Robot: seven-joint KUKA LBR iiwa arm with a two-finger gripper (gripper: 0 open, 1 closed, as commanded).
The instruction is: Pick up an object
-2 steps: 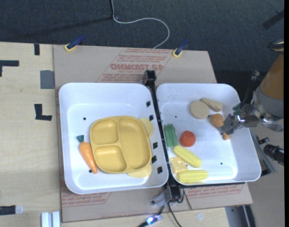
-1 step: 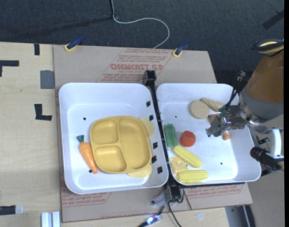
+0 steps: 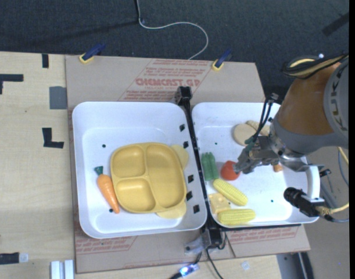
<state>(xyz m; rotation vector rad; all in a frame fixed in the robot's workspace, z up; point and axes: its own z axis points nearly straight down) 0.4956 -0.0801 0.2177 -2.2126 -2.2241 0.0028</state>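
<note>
My gripper reaches down into the right bin, its dark fingers just to the right of a red tomato-like toy. A green toy vegetable lies left of the tomato. Two yellow corn cobs sit near the bin's front, one below the tomato and one at the front wall. A tan bread-like piece lies behind the gripper. The wrist hides how the fingers stand.
The left bin holds a yellow divided plate and an orange carrot at its left. A black divider bar runs between the bins. A small orange piece peeks out beside the wrist.
</note>
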